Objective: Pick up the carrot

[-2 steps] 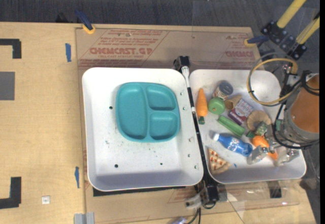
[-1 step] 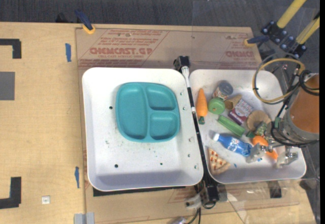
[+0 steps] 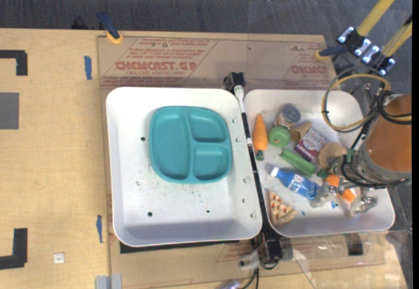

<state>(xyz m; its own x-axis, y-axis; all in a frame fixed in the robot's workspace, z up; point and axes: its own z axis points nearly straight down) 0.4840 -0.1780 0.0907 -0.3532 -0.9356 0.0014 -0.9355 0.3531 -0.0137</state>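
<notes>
jaws' spread cannot be told (gripper [image 3: 340, 191] low in right bin [image 3: 386, 219]), carrot [image 3: 260, 134] well apart.

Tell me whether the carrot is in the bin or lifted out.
In the bin. The carrot lies flat on the right bin's floor by its left wall, apart from the gripper.

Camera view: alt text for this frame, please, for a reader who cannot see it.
An orange carrot lies by the left wall of the right bin, among toy food clutter. The gripper sits low at that bin's right side, apart from the carrot. The left bin holds a teal divided plate.
</notes>
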